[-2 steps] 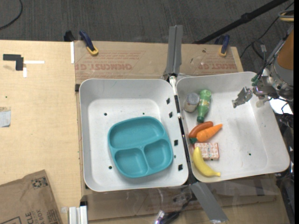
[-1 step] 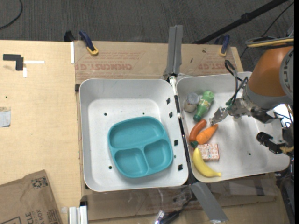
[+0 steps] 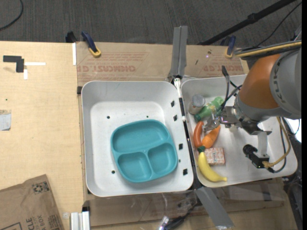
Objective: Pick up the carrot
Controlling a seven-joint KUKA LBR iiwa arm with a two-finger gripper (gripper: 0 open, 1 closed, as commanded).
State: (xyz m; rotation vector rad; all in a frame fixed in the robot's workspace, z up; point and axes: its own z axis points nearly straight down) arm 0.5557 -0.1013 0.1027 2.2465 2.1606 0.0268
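Observation:
The carrot (image 3: 210,138) is a short orange piece lying in the right bin (image 3: 278,169), near that bin's left wall. My gripper (image 3: 211,125) is low over the carrot's upper end, touching or almost touching it. The arm with its orange band (image 3: 256,87) reaches in from the right and hides part of the bin's back. The carrot rests among the other items on the bin floor.
A red-orange elongated item (image 3: 197,134) lies right beside the carrot on its left. A banana (image 3: 209,169) and a small box (image 3: 215,155) sit just below. A can (image 3: 197,102) and a green item (image 3: 214,105) lie behind. A teal divided plate (image 3: 144,150) sits in the left bin (image 3: 96,128).

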